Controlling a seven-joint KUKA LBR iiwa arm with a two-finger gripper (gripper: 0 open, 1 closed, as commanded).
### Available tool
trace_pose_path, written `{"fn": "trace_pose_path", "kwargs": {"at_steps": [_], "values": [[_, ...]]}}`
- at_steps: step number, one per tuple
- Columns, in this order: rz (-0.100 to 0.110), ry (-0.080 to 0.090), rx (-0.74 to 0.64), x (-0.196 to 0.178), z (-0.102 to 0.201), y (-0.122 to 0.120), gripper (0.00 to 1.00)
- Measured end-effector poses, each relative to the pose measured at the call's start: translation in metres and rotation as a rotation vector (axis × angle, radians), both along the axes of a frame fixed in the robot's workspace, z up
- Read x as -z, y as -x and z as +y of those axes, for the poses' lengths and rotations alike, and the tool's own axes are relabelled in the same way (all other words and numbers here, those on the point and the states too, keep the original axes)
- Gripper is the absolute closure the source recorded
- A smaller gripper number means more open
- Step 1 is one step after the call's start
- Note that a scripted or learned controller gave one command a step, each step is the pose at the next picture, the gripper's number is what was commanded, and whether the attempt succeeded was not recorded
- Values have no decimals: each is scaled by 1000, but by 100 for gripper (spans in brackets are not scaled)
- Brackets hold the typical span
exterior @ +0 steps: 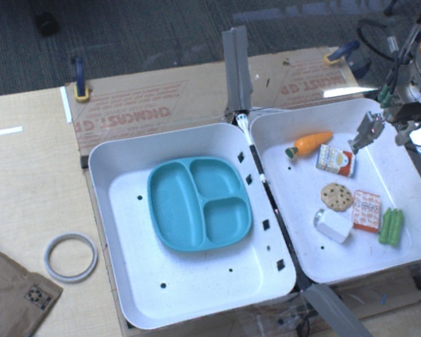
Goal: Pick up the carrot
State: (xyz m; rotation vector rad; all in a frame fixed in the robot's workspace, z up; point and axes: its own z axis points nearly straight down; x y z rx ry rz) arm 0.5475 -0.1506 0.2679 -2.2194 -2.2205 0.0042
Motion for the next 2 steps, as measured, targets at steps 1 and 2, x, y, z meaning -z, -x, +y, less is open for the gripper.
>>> {"fn": "trace_pose_path", "kwargs": {"at_steps": [1, 2], "values": [[-2, 0, -191, 34, 21, -58, 0], [-3, 1, -227, 126, 11, -111, 0]]}}
